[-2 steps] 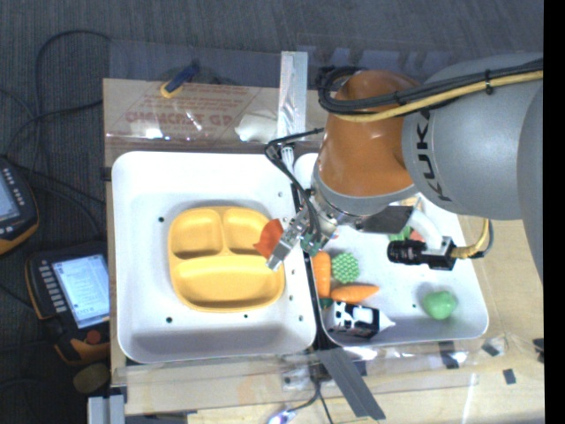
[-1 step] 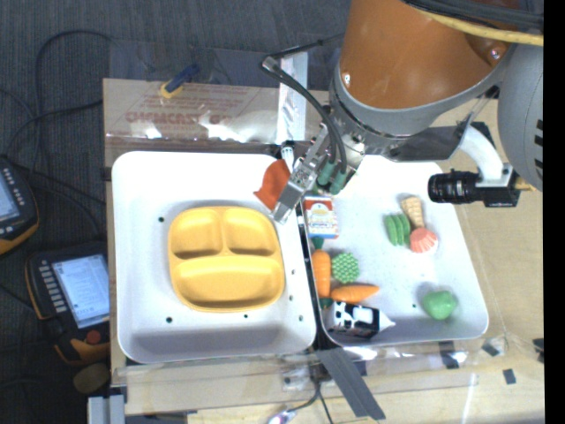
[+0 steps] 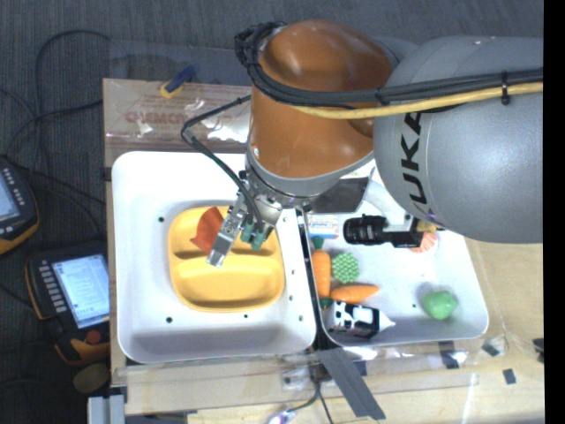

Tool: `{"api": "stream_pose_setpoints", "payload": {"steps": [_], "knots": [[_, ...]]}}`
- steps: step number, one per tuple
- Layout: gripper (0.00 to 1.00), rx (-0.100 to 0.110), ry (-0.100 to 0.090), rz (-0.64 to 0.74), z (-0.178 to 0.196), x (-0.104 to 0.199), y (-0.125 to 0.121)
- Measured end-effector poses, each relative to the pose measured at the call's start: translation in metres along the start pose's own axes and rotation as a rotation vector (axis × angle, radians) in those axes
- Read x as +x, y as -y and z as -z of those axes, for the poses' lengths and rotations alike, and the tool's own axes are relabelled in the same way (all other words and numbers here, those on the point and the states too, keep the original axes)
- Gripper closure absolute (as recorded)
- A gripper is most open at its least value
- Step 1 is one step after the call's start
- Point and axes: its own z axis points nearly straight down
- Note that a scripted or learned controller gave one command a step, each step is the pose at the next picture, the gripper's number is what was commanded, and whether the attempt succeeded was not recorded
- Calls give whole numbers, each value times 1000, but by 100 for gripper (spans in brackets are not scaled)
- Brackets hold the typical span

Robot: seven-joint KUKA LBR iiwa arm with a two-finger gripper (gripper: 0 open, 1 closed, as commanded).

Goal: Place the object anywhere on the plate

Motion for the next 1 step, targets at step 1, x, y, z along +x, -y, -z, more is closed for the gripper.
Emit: {"api": "stream_pose_setpoints", "payload": {"steps": [1], "knots": [[0, 0, 1, 0, 0, 0, 0]]}}
